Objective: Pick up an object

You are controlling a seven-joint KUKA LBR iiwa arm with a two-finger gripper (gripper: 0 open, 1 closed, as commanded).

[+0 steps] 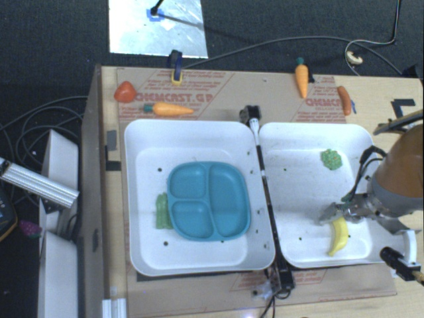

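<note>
The claw (334, 212) sits low in the right bin (298, 144), at the lower right of the frame, reaching in from the right edge under the arm's orange band (404, 167). Its metal fingers spread leftward just above the top end of a yellow banana (338, 236); whether they are parted or closed cannot be told from this view, and nothing is seen between them. The banana lies on the bin floor directly below the claw, its upper tip touching or nearly touching the fingers, its body curving down toward the bin's lower wall.

Up from the claw, near the right bin's upper wall, rests a small green broccoli-like piece (330, 158), well apart from the banana.

Across the divider, the left bin (142, 177) holds a blue sectioned plate (208, 201) at its centre, with a green strip-shaped object (161, 211) lying just beside the plate's left rim.

On the surface (218, 91) above the bins lie an orange carrot (171, 109) and a red tomato-like item (124, 92) at upper left, another carrot (302, 78) standing lengthwise at upper right, and a reddish-orange sausage-shaped piece (344, 100) further right.
</note>
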